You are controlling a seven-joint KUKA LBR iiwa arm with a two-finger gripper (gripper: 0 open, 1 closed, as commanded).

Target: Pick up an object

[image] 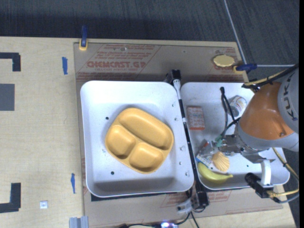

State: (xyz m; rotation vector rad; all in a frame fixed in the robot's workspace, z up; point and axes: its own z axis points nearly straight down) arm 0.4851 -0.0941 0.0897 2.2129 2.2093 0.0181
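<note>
We see a yellow divided tray (138, 139) lying upside down in the left bin (95, 94). In the right bin (209, 91), a small orange-and-white packet (195, 117) lies near the divider. The gripper (216, 148) hangs low over a banana (213, 174) and a ridged shell-like piece (220, 162) at the front-left corner; its wrist hides the jaws, so we cannot tell their state.

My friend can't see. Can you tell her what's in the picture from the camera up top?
A robot arm reaches from the right into the right white bin, low over a banana and a ridged shell-like thing. The left white bin holds a yellow divided tray. Both bins sit on a wooden bench.
</note>
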